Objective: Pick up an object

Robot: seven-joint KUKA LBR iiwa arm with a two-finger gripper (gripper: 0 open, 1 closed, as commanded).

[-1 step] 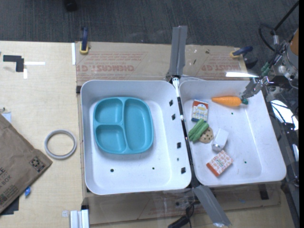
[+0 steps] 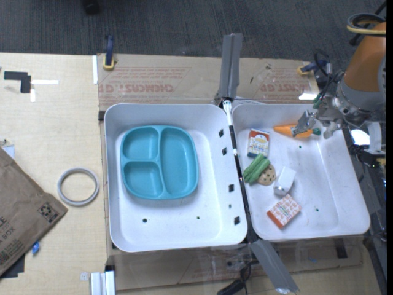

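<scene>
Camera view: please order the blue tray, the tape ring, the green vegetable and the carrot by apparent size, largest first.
1. blue tray
2. tape ring
3. green vegetable and carrot: alike, and the gripper partly hides the carrot, so unranked.

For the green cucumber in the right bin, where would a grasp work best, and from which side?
Grip the cucumber across its narrow width near mid-length, coming from above. It lies flat and slanted, its lower end touching the cookie, so the upper half looks freer for the claw.

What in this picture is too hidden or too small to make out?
- Pincer: small and blurred, so whether it grips the orange carrot beside it cannot be told.
- Cookie: partly covered by the green vegetable.
- Print on the small cartons: too small to read.
- Arm: cut off by the right edge.
</scene>
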